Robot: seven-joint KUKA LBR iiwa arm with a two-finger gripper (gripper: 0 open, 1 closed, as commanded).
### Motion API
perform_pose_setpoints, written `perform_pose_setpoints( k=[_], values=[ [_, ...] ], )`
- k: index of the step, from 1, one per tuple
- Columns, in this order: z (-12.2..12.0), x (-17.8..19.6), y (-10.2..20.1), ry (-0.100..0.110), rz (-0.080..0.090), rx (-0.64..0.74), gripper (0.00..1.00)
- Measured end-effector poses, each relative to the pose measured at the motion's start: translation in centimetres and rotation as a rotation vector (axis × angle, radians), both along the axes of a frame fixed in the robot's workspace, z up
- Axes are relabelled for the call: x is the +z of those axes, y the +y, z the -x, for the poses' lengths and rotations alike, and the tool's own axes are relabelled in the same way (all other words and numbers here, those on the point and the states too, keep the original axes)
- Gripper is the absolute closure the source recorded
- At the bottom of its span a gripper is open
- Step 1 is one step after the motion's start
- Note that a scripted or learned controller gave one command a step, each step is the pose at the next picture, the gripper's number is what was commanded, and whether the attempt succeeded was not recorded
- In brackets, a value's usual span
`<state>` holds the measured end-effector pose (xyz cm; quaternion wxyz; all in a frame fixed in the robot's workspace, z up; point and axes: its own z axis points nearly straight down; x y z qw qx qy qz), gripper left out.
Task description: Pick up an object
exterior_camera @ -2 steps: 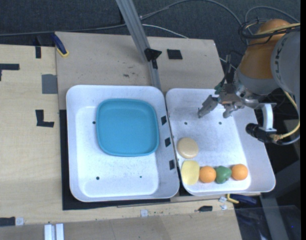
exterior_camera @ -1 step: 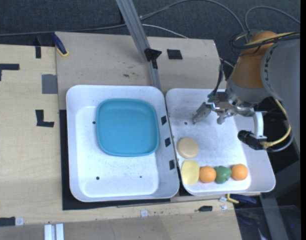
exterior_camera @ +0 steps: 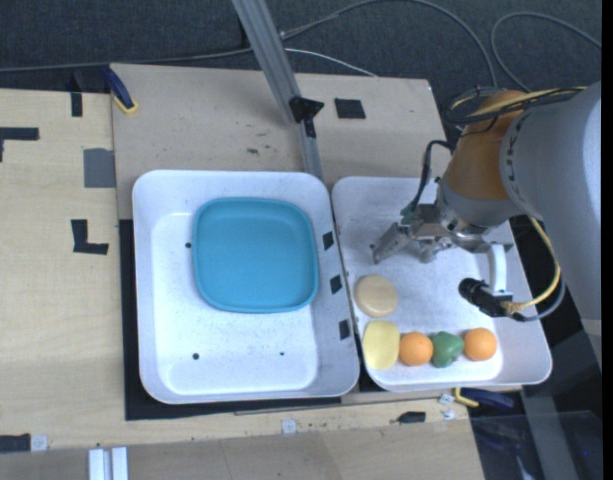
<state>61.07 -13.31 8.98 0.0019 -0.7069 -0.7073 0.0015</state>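
Observation:
In the right bin [exterior_camera: 516, 368], a beige round piece [exterior_camera: 376, 294] lies near the left wall. Along the front wall sit a yellow piece [exterior_camera: 381, 345], an orange ball [exterior_camera: 416, 349], a green piece [exterior_camera: 446, 348] and a second orange ball [exterior_camera: 479, 344]. My gripper [exterior_camera: 405, 252] hangs over the bin's back half, above and slightly right of the beige piece. Its fingers [exterior_camera: 383, 249] are spread apart and open, with only bare bin floor between them.
The left bin [exterior_camera: 161, 268] holds a blue square plate [exterior_camera: 254, 253]. A grey pole [exterior_camera: 276, 58] slants down to the bins' back edge. A black fitting and yellow cable [exterior_camera: 496, 300] hang off the wrist over the right bin.

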Motion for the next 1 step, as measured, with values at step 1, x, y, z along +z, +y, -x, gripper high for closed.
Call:
perform_pose_setpoints(
  k=[1],
  values=[
    [-0.12, 1.26, 0.0, -0.004, 0.001, 0.001, 1.0]
  ],
)
